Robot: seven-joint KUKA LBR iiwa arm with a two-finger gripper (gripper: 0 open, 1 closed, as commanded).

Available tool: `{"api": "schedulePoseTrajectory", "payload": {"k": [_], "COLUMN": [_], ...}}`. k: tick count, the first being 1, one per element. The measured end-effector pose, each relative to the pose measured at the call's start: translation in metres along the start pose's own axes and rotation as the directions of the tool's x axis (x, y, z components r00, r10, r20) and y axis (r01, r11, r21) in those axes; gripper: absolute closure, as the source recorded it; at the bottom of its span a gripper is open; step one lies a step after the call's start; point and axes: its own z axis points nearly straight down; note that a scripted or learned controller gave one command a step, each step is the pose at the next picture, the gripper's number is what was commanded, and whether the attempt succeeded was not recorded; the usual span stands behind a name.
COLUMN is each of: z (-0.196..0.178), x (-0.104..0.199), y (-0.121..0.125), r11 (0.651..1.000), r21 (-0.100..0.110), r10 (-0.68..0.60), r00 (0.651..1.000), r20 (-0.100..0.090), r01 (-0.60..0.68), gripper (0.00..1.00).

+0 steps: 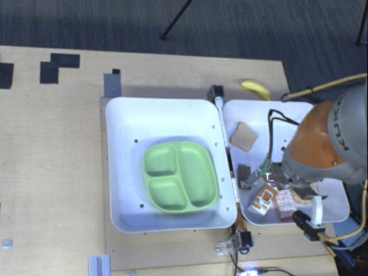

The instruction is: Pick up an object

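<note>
Gripper (pixel 257 180) hangs just above the small packet (pixel 263 199) in right bin (pixel 339 209)

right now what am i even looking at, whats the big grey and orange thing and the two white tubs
The grey and orange thing is a robot arm, reaching in from the right. The one camera sits above the bench and looks down at a slant. The arm's tool is low inside the right bin, and I cannot tell whether it grips anything. The two tubs are shallow white bins side by side. The left bin holds a green divided plate. The right bin holds a tan sponge-like block, a small dark block and some small printed packets beside the tool. A yellow banana-like item lies on the bench behind the bins.
</note>
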Motion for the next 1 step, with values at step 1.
{"api": "schedulePoseTrajectory", "payload": {"k": [1], "z": [-0.0129], "x": [-0.0008], "y": [0.0055], "r11": [1.000], "r21": [-0.018], "r10": [0.000], "r00": [1.000], "r20": [0.006], "r01": [0.000], "gripper": [1.00]}}
